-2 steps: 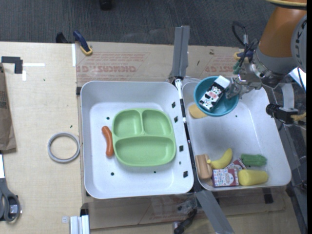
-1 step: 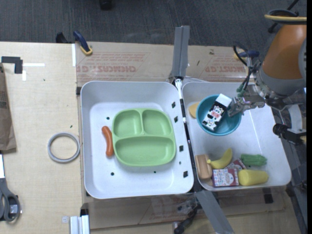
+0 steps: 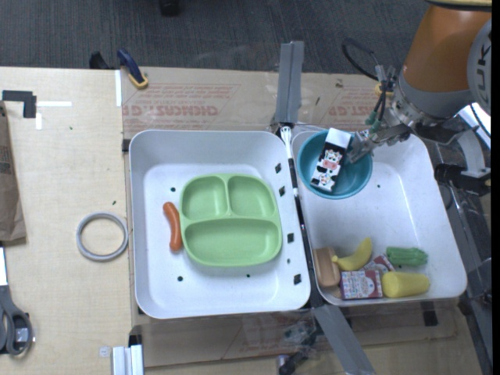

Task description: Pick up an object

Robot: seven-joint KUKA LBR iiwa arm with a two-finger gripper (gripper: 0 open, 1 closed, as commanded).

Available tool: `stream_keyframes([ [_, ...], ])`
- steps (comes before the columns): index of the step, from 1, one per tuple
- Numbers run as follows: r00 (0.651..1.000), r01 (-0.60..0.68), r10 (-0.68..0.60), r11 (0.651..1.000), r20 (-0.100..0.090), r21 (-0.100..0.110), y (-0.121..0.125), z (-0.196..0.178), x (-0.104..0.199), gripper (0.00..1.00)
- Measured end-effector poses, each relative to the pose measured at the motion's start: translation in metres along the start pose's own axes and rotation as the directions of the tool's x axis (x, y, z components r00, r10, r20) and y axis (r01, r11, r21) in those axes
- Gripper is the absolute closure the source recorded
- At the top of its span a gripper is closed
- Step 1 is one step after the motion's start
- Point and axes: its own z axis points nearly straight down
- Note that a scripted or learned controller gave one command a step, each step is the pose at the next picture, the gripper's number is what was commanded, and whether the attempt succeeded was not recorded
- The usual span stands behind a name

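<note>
At the right bin's (image 3: 437, 209) near edge lie a banana (image 3: 355, 254), a green toy (image 3: 406, 256) and a yellow block (image 3: 405, 284), while farther back the gripper (image 3: 361, 147) hangs beside a cow-print carton (image 3: 330, 162) in the teal bowl (image 3: 348, 182), its grip impossible to tell.

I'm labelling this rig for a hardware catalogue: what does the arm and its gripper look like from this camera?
The arm is a thick rounded body, mostly orange here, with pale grey casing at its right side and a grey collar below. Thin dark and green cables run along the wrist. The gripper is a small assembly of dark and silvery metal parts, too blurred to show any markings.
</note>
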Motion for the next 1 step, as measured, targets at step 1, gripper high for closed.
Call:
stream_keyframes([
  [1,0.985,-0.170,0.170,0.985,0.000,0.002,0.0427,0.0284,0.0206,1.00],
])
